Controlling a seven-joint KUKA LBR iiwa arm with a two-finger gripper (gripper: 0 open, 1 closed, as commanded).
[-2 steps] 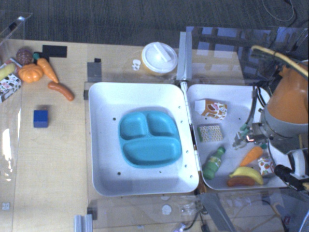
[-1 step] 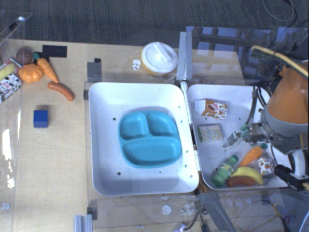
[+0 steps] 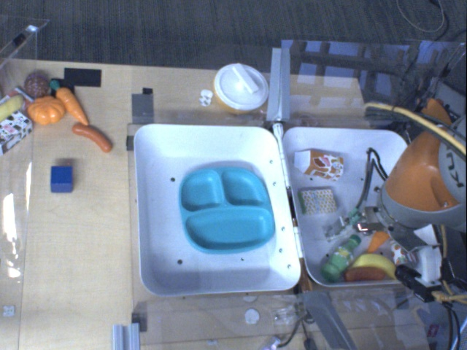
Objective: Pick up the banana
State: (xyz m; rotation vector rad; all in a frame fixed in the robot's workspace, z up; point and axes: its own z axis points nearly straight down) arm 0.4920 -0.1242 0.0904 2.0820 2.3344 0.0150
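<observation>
Banana [image 3: 373, 261] in right bin [image 3: 314, 272]; no readable labels.

Premises are presenting as a robotics test laboratory. A grey and orange industrial arm [image 3: 423, 181] is reaching over a pale wooden bench [image 3: 80, 268] carrying two white bins [image 3: 157, 195] bracketed side by side. Clear guard panels [image 3: 350, 71] are standing behind them. Loose cabling [image 3: 419, 9] is lying on dark carpet, and toy food props [image 3: 47, 109] are sitting at the bench's corner.
</observation>
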